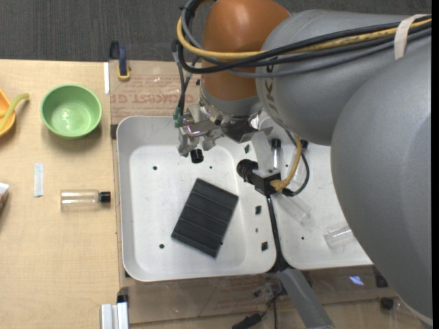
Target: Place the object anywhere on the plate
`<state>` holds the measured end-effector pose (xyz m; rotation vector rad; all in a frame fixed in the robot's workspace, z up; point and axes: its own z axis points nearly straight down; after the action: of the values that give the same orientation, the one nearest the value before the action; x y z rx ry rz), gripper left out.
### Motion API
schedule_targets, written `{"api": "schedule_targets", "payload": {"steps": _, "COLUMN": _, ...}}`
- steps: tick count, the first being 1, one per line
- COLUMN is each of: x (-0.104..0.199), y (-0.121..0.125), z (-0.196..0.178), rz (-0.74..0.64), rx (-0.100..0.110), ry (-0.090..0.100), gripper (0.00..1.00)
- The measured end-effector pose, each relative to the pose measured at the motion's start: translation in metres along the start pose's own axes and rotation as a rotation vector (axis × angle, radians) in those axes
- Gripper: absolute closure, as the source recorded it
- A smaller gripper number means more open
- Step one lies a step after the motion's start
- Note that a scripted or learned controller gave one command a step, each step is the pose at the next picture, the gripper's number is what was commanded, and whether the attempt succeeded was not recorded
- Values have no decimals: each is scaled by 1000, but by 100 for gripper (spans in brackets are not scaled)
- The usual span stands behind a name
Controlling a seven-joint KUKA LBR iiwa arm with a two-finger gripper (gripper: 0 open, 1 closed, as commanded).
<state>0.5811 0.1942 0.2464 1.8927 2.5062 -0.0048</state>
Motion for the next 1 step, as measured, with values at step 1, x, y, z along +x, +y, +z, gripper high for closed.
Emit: {"api": "schedule_targets", "payload": {"steps": 1, "x": 37, "y": -71, "z": 72, "rz": -70, "rx": 4, "ry": 1, "gripper": 100}}
